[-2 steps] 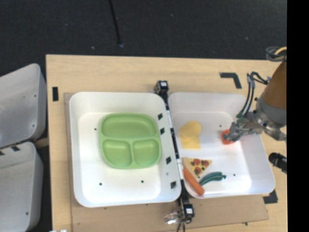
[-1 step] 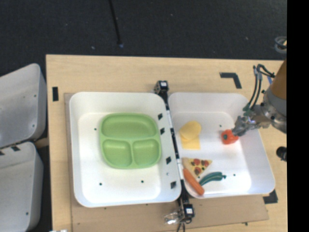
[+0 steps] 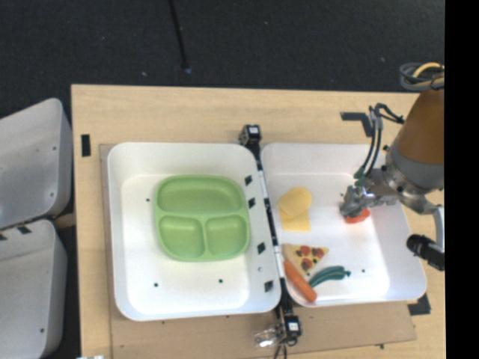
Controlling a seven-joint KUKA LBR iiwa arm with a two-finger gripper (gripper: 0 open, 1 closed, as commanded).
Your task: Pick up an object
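Camera view: gripper (image 3: 355,203) low over the right bin (image 3: 374,290).
Object: small red-orange piece (image 3: 357,216), right of the yellow block (image 3: 295,209), under the gripper.
Grip: unclear.

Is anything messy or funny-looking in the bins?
Mostly tidy. The green divided plate sits flat in the left bin. In the right bin, the carrot lies tilted in the near-left corner, against the bin's edge, crowded beside the pizza slice and a green piece. Nothing looks spilled or broken.
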